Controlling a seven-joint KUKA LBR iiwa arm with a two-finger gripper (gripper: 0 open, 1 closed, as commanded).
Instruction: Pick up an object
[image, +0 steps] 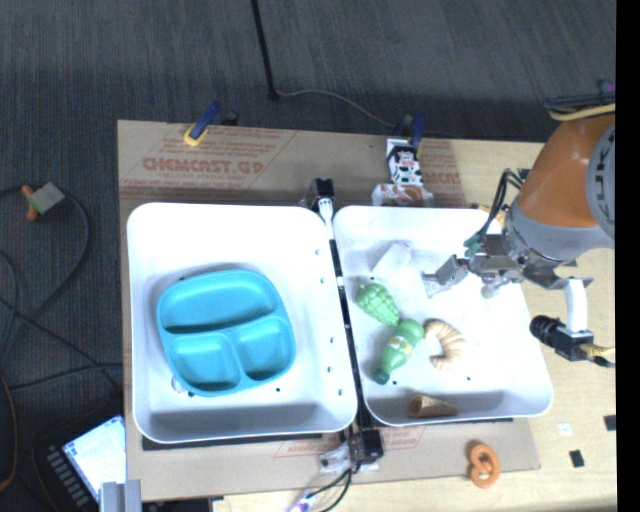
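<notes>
Gripper over right bin, nothing between the fingers.

The grey two-finger gripper on the grey arm with the orange band sits above the right shallow white bin, near its right edge; fingers spread apart, holding nothing, tips just above a crumpled clear plastic piece. Right bin count: 2 green knobbly plastic toys, one toward the bin's left edge, one just below it; 1 tan curved pastry-shaped toy beside the second; 1 brown cone-shaped piece at the near edge. Left shallow white bin: 1 blue three-compartment plastic tray. Brown board under the bins reads "CHEMCAST GP". 1 orange ring-shaped toy lies on the bench at the near edge.
</notes>
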